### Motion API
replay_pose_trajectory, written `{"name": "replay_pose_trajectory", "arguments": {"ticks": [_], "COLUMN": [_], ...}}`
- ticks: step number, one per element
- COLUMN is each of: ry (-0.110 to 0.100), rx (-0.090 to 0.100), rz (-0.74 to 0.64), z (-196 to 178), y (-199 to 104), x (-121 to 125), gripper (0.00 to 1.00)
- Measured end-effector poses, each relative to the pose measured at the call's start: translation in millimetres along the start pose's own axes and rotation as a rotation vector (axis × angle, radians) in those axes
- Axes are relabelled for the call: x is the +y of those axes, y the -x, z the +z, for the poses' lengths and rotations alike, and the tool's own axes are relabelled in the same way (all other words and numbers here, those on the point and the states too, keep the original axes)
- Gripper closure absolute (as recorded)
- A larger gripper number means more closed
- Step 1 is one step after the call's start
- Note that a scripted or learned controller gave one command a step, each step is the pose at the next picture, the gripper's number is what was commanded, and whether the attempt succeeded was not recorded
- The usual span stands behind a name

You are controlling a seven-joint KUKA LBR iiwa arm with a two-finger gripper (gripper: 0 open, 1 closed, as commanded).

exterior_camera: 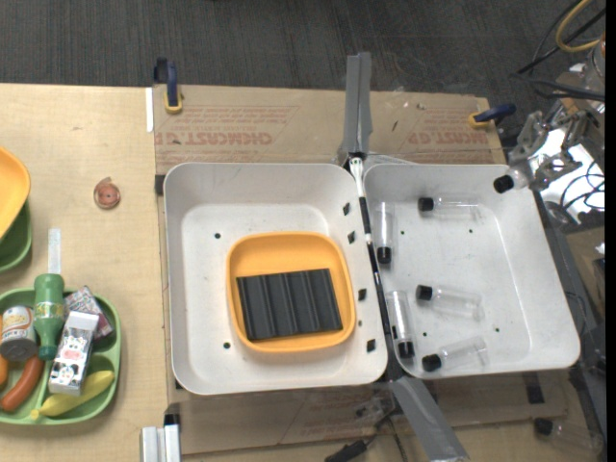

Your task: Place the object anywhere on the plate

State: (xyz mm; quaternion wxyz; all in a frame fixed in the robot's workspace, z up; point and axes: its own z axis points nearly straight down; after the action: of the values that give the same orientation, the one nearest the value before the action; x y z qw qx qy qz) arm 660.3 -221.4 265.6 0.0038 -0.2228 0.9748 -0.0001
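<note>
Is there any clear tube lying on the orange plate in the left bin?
No. The orange plate carries a dark ribbed block; the clear tubes lie in the right bin.

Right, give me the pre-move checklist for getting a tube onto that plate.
1. Orange plate sits flat in the left bin: ok.
2. Plate centre free: not ok; a dark ribbed slab covers it, leaving only the rim bare.
3. Tubes available in the right bin: ok, several with black caps.
4. An open tube lies apart from the others: ok.
5. Wall tubes have room for a grasp: not ok, they lie along the bin's left wall.
6. Tube on the plate: not ok, not yet done.
</note>
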Motion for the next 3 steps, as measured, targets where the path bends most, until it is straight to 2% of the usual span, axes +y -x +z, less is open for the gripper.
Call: {"name": "replay_pose_trajectory", "arguments": {"ticks": [1,2,3], "ry": [0.001,0.002,0.003], "rx": [0.000,0.000,0.000], "rz": [-0.254,-0.464,-0.838], "z": [-42.3,-100.1,-129.1], "y": [0.1,0.4,0.7], "x": [-0.2,-0.3,-0.1], "gripper": [1.00,1.00,1.00]}}
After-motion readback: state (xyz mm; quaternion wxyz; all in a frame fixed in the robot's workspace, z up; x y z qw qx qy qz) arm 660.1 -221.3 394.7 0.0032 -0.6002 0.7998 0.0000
